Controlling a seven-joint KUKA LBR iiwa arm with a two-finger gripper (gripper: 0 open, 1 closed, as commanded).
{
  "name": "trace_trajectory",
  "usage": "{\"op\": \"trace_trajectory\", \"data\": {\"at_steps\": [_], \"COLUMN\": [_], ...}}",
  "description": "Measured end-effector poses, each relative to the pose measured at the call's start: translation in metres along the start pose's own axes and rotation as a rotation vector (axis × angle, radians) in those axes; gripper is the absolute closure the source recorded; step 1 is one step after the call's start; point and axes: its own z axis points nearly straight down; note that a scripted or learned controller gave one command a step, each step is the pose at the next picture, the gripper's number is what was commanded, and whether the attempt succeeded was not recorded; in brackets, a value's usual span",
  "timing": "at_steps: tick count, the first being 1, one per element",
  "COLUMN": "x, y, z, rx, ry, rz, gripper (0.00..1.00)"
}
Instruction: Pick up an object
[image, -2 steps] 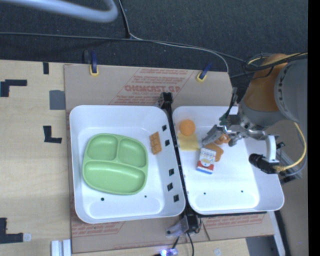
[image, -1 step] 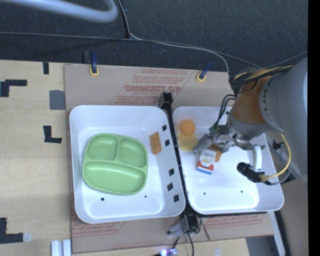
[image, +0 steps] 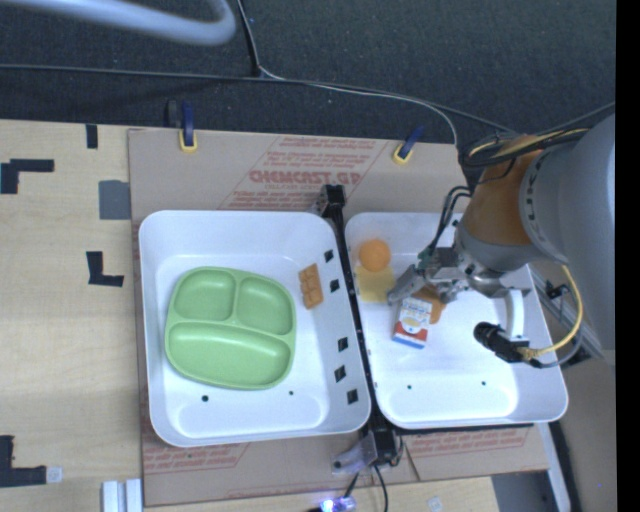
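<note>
My gripper (image: 426, 288) is low in the right bin (image: 470, 400), open, at the upper end of a small red, white and blue carton (image: 411, 328) that lies flat on the bin floor. One fingertip (image: 402, 287) sits left of the carton's brown top and the other to its right. An orange ball (image: 374, 254) and a pale yellow object (image: 371, 287) lie just left of the gripper, near the divider. In the left bin (image: 240, 415) rest a green divided plate (image: 231, 327) and a small orange-brown block (image: 312, 287).
The grey arm with its orange band (image: 495, 215) reaches in from the right over the right bin's far right side. A black cable and connector (image: 510, 345) hang near the bin's right wall. Black clips run along the divider (image: 346, 320) between the bins.
</note>
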Motion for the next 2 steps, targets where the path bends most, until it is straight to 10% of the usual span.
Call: {"op": "trace_trajectory", "data": {"at_steps": [1,2], "x": [0.0,0.006], "y": [0.001,0.004], "z": [-0.011,-0.054], "rx": [-0.003,0.003], "ry": [-0.001,0.001], "rz": [-0.001,0.0], "gripper": [1.0,1.0]}}
